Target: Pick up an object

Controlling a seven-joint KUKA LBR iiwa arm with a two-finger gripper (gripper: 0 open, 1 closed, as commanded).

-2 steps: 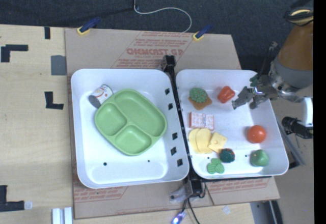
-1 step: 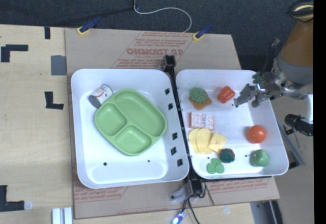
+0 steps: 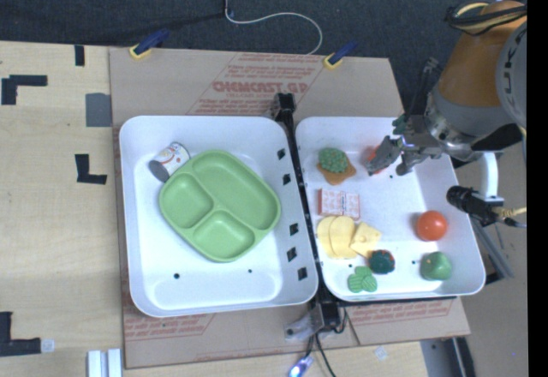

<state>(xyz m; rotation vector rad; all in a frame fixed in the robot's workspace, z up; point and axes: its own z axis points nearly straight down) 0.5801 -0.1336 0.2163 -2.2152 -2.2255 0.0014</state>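
Two white bins (image 3: 137,221), one green tray (image 3: 219,205); the jaws' (image 3: 390,157) state I cannot tell.

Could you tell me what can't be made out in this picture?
- Tool: too small and dark in the camera view to tell whether it holds anything.
- Red thing beside it: partly covered by the tool.
- Small cup: partly tucked behind the green plate.

1. One camera hung fixed above the bench (image 3: 51,195), looking down at a slant.
2. It sat far enough back to take in both the left bin (image 3: 137,221) and the right bin (image 3: 394,195) whole, with dark floor beyond.
3. The arm (image 3: 479,75) came in from the frame's right side.
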